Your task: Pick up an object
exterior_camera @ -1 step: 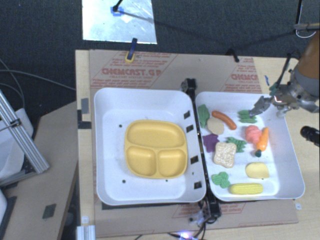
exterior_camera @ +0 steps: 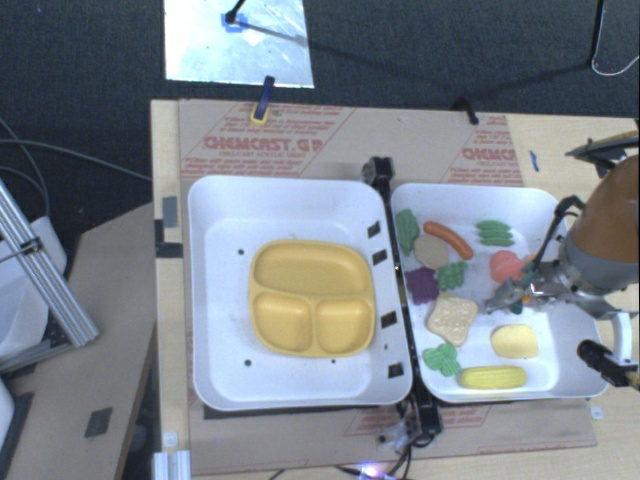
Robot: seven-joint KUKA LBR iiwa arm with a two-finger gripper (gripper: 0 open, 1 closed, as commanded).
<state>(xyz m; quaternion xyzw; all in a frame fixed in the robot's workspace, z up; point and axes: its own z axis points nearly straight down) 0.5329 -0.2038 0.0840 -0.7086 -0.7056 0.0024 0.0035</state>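
1. While the gripper [exterior_camera: 503, 299] hangs low in the right bin [exterior_camera: 545, 204], I cannot tell if it is apart or together.
2. Nothing shows held in it.
3. A red ball [exterior_camera: 505, 265] sits just beside it at 12 o'clock, the nearest toy.
4. Bread [exterior_camera: 452, 319] lies near at 8 o'clock, a lemon [exterior_camera: 515, 341] at 5 o'clock.
5. Corn [exterior_camera: 491, 377] lies past the lemon, long side running 3 to 9 o'clock.
6. A yellow tray [exterior_camera: 306, 297] fills the left bin [exterior_camera: 215, 268].
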